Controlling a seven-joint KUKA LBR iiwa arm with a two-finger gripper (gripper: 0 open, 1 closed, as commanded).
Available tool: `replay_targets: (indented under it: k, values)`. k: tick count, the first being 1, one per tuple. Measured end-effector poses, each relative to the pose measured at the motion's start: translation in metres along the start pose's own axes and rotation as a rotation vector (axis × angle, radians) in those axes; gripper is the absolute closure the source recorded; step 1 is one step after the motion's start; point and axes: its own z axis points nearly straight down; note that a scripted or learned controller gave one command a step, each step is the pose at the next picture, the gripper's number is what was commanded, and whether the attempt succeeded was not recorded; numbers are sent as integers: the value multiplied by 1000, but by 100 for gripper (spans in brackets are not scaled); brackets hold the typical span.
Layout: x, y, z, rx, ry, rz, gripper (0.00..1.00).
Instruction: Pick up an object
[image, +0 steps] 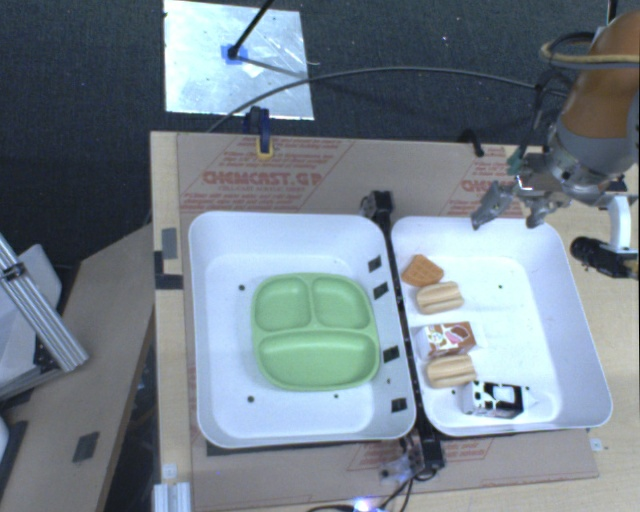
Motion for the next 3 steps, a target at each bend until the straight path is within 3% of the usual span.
replay_targets:
  k: [1, 3]
  values:
    - [0, 2, -7, -12, -2, -2, 0]
    - [7, -4, 95, -9, -1, 0, 0]
